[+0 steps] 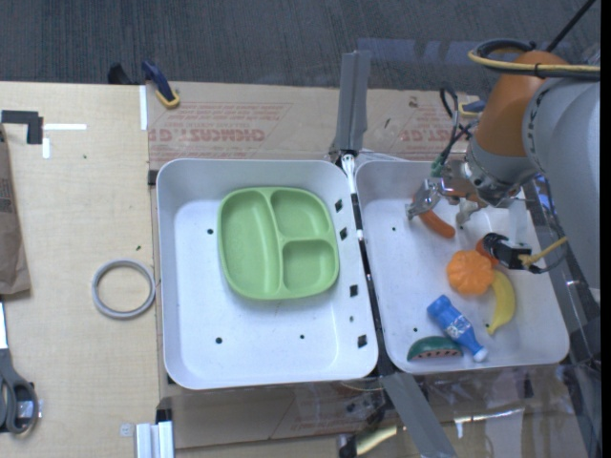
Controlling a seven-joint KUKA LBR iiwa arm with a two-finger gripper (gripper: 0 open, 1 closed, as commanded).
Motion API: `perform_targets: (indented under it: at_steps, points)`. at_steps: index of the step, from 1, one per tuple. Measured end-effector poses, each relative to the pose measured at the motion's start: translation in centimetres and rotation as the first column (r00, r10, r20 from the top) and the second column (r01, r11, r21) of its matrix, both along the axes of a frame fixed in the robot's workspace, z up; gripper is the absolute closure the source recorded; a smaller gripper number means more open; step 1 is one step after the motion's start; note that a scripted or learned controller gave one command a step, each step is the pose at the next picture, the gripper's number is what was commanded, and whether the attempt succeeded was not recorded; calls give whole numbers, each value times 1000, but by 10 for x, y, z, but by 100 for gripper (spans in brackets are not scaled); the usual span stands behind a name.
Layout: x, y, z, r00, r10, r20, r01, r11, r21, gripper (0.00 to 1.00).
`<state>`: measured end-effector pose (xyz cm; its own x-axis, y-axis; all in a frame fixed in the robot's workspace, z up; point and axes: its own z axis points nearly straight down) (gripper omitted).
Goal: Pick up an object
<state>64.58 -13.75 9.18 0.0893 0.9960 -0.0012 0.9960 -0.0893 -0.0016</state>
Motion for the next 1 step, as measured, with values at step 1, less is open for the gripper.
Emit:
perform_targets:
  at_steps: [1]
  points:
    - [0, 0, 9, 1000, 4, 0, -4, 1000, -2, 100]
